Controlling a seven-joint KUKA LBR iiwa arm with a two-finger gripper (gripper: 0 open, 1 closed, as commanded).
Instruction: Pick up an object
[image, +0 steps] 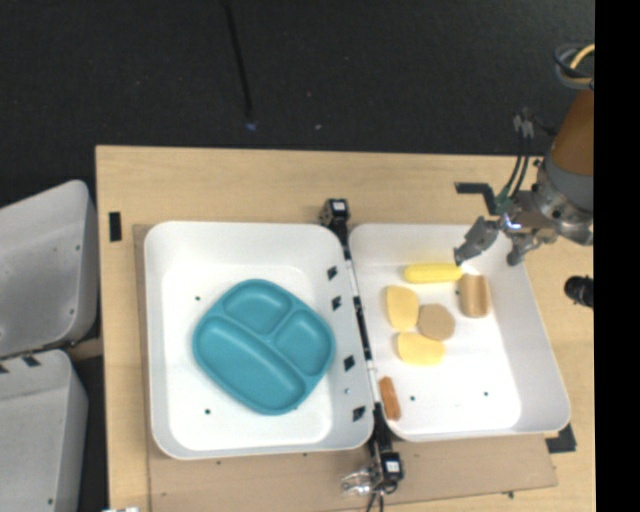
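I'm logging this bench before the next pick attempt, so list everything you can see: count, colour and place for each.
bench: 1, light wood, under both bins
left bin: 1, white, left half of the bench
divided plate: 1, teal, three compartments, middle of the left bin
right bin: 1, white, right half of the bench
long yellow piece: 1, yellow, top of the right bin's cluster
pale yellow pieces: 2, left and lower part of the cluster
round tan piece: 1, tan, between the pale yellow pieces
brown roll: 1, light brown, right of the cluster
orange stick: 1, orange-brown, right bin's lower left edge
arm: 1, grey with orange band, upper right
claw: 1, dark, above the right bin's top edge
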